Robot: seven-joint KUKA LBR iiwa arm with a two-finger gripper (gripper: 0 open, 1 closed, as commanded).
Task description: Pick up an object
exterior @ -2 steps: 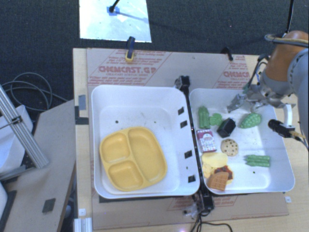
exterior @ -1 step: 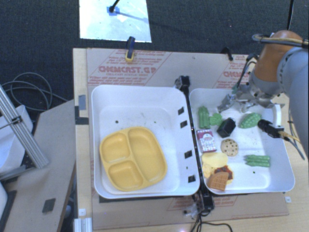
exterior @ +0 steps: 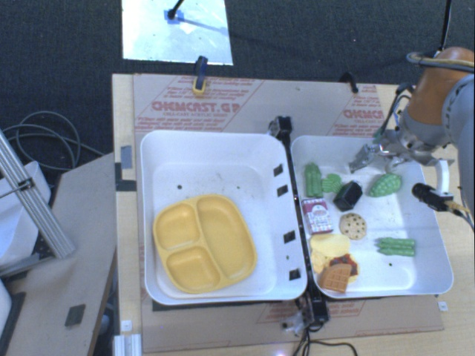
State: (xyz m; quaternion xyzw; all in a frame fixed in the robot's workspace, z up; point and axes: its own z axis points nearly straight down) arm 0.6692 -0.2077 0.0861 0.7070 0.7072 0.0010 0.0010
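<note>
1. The grey arm with its orange band (exterior: 434, 87) reaches in at the upper right of the frame, and its two-finger gripper (exterior: 380, 154) hangs over the upper part of the right-hand shallow white bin (exterior: 438, 269).

2. The metal fingers look spread apart with nothing between them; nothing is held.

3. My reading is that the approach step is in hand: the gripper is above the toys but not yet down on one.

4. The nearest candidate is the knobbly green plastic toy, rather like a bumpy vegetable (exterior: 385, 185), lying just below the gripper in the upper right of that bin. Its long axis runs on a slant, from lower left to upper right in the frame.

5. Just left of it sits a small black block (exterior: 347, 194), and further left a pair of green pod-like toys (exterior: 314, 178).

6. Lower in the bin lie a red and white card box (exterior: 318, 215), a round speckled biscuit toy (exterior: 353, 225), a green bean-bundle toy (exterior: 395, 246), a yellow cheese-like slab (exterior: 328, 245) and a brown waffle toy (exterior: 336, 277).

7. The left-hand white bin (exterior: 223, 150) holds a yellow divided plastic tray (exterior: 204, 240).

8. The next move probably calls for dropping straight down with the fingers set across the knobbly toy's narrow width, staying clear of the black block.
</note>
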